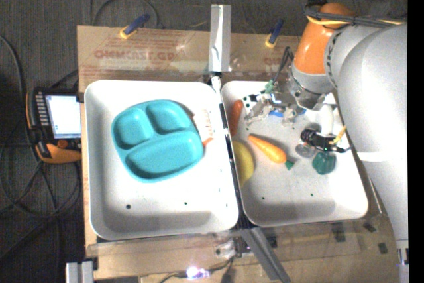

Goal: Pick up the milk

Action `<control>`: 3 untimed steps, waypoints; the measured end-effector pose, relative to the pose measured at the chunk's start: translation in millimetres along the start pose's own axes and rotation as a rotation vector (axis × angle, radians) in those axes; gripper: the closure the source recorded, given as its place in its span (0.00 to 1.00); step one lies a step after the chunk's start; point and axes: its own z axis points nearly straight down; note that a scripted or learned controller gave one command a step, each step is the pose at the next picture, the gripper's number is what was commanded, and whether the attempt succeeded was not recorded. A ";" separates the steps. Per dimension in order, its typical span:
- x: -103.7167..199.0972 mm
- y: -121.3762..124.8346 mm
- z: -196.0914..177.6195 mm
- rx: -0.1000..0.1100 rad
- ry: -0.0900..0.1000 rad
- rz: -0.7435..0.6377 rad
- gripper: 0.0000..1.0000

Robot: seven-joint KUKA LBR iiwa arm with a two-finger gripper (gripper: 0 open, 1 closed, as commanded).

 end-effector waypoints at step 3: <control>33.0 -12.1 3.4 0.060 -0.009 0.711 0.00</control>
